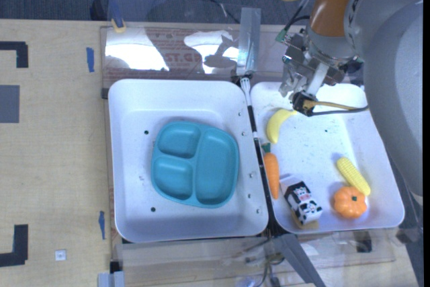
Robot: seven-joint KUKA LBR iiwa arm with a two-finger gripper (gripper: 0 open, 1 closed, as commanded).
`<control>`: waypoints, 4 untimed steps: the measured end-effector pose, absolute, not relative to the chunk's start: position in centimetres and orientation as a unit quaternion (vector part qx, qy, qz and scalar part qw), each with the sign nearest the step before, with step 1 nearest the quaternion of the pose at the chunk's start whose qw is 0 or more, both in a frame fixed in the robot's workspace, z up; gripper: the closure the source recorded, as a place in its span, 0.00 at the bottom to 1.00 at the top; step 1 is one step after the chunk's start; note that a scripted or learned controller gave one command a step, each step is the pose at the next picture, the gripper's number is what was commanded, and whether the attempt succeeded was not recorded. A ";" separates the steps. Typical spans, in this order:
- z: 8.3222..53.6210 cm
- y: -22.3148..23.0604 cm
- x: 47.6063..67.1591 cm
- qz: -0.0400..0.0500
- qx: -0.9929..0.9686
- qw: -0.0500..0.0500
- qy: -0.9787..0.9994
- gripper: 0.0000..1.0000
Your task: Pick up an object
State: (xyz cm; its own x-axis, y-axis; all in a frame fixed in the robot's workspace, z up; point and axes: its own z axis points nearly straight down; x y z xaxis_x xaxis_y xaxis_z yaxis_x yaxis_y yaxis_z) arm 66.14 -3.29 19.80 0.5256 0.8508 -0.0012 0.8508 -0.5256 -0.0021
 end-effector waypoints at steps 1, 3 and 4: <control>20.8 -3.2 66.2 0.001 -0.873 -0.001 -0.488 1.00; 19.3 -6.1 64.0 0.002 -0.941 0.002 -0.337 1.00; 21.6 1.1 63.9 -0.001 -0.928 0.000 -0.371 1.00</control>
